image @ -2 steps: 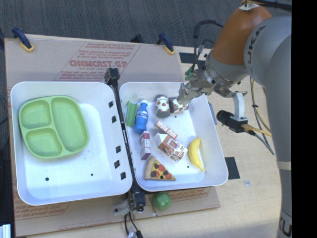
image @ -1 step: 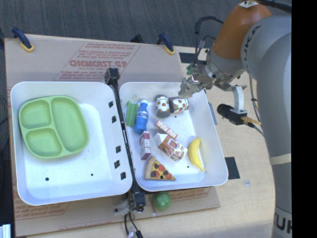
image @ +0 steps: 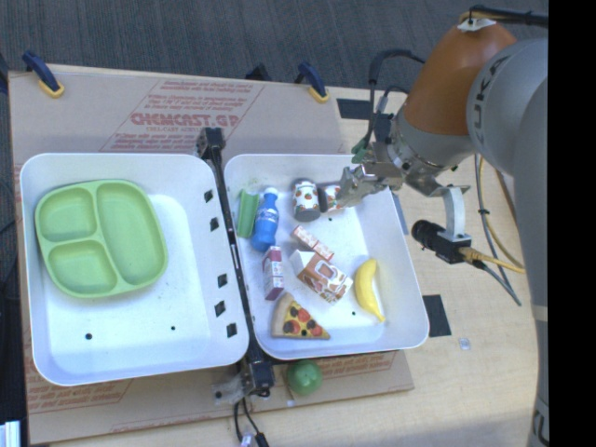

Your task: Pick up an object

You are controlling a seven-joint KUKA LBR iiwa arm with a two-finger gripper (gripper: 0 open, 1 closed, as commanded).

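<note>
Grey gripper [image: 349,186] near right bin's [image: 410,277] back edge, beside can [image: 305,199]; jaw state unreadable. Centre over can, descend vertically.

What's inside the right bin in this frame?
Right bin holds a banana, pizza slice, blue bottle, green tube, can and small cartons. The gripper covers its upper right corner.

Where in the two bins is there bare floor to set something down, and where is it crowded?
Free: the left bin floor right of and below the green tray. Small patch in the right bin between banana and pizza slice. Crowded: the right bin's middle and top, around the bottle and can.
</note>
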